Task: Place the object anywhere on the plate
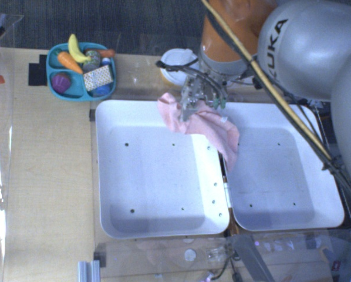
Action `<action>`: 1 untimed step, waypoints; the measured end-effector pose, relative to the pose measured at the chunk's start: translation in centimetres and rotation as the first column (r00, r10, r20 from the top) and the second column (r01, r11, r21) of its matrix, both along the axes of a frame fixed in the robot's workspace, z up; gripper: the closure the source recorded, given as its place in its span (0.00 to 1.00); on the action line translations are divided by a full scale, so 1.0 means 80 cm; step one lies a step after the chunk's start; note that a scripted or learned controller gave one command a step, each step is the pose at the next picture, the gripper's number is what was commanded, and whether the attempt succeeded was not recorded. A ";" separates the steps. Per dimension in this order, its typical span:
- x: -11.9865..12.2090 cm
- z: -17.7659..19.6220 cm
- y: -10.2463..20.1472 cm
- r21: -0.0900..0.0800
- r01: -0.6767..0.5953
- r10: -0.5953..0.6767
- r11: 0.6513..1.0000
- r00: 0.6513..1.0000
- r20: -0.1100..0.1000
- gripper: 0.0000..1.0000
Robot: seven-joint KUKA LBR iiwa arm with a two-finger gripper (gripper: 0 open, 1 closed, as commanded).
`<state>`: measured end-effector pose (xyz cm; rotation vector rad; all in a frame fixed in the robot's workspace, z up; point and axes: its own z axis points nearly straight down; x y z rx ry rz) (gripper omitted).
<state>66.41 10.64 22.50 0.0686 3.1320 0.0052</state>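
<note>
Pink cloth [202,128] hangs bunched from gripper [200,101], pinched between its fingers, draped over the divide between left bin [152,216] and right bin [293,216] at 12 o'clock. Blue plate [53,90] with toy food at 10 o'clock, well apart.

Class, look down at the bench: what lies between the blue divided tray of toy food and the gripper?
In the camera view, a white plate sits on the wooden bench top between the blue tray and the gripper.

My pincer [194,103] hangs over the seam between the two bins, a cloth [206,129] draped from it across both rims. A tray [80,72] of toy food sits behind the left bin [158,175].
</note>
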 end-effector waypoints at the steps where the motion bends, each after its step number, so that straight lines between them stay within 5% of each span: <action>1: 0.000 0.000 0.000 0.000 0.000 0.000 1.000 1.000 0.000 0.00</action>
